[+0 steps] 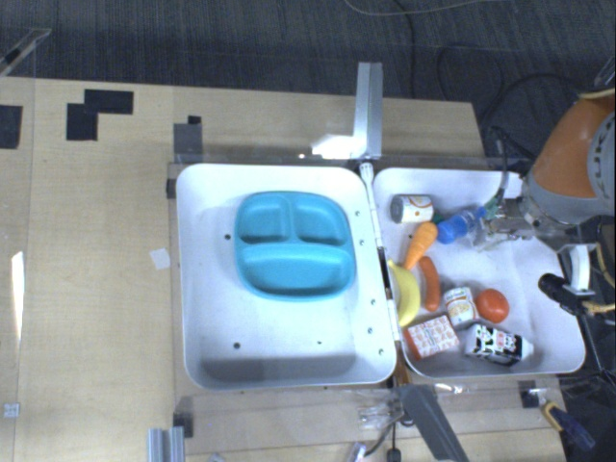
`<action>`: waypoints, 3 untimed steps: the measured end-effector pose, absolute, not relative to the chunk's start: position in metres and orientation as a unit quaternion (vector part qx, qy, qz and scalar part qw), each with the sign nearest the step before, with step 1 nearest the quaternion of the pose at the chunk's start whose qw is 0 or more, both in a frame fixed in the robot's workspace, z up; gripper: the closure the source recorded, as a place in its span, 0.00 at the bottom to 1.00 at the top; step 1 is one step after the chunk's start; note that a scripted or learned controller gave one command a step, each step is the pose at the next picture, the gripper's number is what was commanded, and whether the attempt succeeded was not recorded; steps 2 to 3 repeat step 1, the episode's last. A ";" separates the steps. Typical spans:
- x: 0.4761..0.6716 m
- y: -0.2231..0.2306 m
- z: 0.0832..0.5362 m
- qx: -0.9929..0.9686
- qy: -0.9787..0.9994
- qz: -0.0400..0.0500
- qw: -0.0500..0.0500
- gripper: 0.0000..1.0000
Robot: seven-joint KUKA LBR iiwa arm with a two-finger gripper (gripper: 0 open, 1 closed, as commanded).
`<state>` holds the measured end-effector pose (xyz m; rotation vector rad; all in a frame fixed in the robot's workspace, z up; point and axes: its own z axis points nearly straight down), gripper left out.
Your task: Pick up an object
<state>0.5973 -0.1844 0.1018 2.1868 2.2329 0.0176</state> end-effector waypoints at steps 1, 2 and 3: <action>0.643 -0.162 0.197 0.740 0.673 0.002 0.003 1.00; 0.643 -0.162 0.197 0.740 0.673 0.002 0.003 1.00; 0.643 -0.162 0.197 0.740 0.673 0.002 0.003 1.00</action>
